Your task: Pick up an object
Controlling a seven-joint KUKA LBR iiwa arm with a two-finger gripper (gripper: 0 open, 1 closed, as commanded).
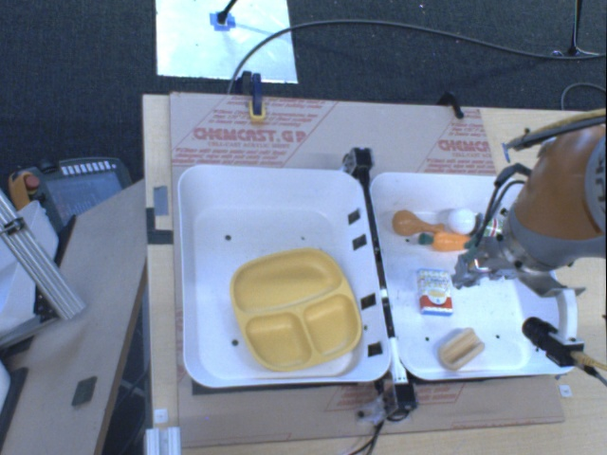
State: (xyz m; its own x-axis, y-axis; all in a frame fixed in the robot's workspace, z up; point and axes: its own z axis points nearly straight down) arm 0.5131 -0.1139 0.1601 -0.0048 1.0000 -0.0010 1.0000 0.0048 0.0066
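Objs: 1 carton (435, 291), 1 bread roll (461, 349), 1 tray (295, 308).

glossy yellow plastic tray (296, 308); smooth white plastic bins (211, 254).

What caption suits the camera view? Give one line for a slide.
Arm hangs over the right bin near a small carton; yellow tray in the left bin.

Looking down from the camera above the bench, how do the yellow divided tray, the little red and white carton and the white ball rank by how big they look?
1. Yellow divided tray, by far the largest.
2. Red and white carton.
3. White ball, slightly smaller than the carton.
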